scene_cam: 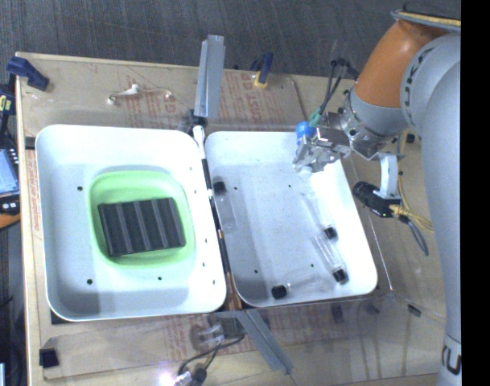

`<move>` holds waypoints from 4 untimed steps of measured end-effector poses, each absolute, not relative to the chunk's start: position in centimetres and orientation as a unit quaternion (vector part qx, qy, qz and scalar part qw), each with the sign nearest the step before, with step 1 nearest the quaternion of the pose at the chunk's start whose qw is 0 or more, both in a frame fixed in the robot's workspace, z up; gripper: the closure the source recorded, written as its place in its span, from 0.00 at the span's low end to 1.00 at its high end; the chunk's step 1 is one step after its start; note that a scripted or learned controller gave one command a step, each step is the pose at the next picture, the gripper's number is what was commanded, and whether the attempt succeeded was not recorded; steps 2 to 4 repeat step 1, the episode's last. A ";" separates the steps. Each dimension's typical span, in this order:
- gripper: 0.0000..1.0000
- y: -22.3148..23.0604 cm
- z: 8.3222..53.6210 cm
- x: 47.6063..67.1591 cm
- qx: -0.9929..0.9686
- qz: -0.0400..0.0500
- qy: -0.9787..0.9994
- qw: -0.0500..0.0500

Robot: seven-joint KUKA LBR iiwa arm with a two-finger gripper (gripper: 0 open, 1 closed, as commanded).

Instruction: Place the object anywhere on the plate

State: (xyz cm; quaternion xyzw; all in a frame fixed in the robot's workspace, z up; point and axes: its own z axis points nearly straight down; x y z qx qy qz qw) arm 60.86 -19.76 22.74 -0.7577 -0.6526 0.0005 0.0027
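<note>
Over right bin's [228, 288] far corner: end effector [311, 154] | grip state unclear | green plate [100, 195] far left

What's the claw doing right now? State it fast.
Claw: over the right bin's upper right corner; open or closed cannot be told, and nothing is visibly held in it.

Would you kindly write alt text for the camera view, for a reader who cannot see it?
A grey arm's gripper hangs over the far right corner of the right white bin. The left white bin holds a green plate bearing a dark ridged object.
</note>
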 end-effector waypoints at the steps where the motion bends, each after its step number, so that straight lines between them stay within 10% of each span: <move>1: 0.00 -19.8 22.8 60.9 -0.758 0.000 -0.653 0.003; 4: 0.00 -19.8 22.8 60.9 -0.758 0.000 -0.653 0.003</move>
